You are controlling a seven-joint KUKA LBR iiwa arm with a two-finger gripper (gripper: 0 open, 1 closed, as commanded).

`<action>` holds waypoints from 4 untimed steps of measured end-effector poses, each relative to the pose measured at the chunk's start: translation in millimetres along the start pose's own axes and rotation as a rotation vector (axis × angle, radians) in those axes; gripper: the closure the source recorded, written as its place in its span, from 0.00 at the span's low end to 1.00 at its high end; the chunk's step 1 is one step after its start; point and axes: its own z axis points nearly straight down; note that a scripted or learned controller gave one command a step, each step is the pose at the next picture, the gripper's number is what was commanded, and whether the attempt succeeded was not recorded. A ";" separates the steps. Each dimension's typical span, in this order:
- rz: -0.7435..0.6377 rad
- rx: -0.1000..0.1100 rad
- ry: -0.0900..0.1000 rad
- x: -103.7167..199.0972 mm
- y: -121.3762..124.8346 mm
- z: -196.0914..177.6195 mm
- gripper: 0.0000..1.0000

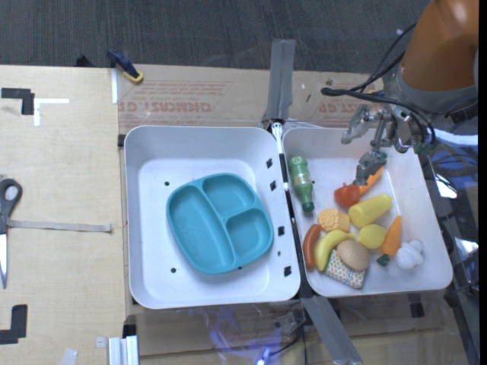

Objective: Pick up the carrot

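The left bin (137,226) holds a blue divided plate (219,223) near its middle, well away from the work. In the right bin (426,284) the toys are bunched toward the front and centre: a green bottle (301,182) lies along the left wall, then a hot dog (310,243), a banana (332,246), a corn cob (333,220), a slice of bread (349,263), a red tomato (347,195) and two yellow pieces (370,210). The carrot (391,236) lies tilted near the right wall, touching the lower yellow piece, with a white garlic bulb (410,255) just beside its lower end. The gripper (373,160) hangs toward the back of this bin, over a small orange piece (371,178) by the tomato; whether its fingers are spread or pressed together, I cannot tell. To do this step well, I judge it should shift toward the front right corner, line its fingers across the carrot's narrow width, and come down where the carrot's upper half stands free of the garlic, so neither neighbour is pinched along with it.
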 end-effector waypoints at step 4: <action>0.039 0.000 -0.003 -38.8 -27.2 76.4 1.00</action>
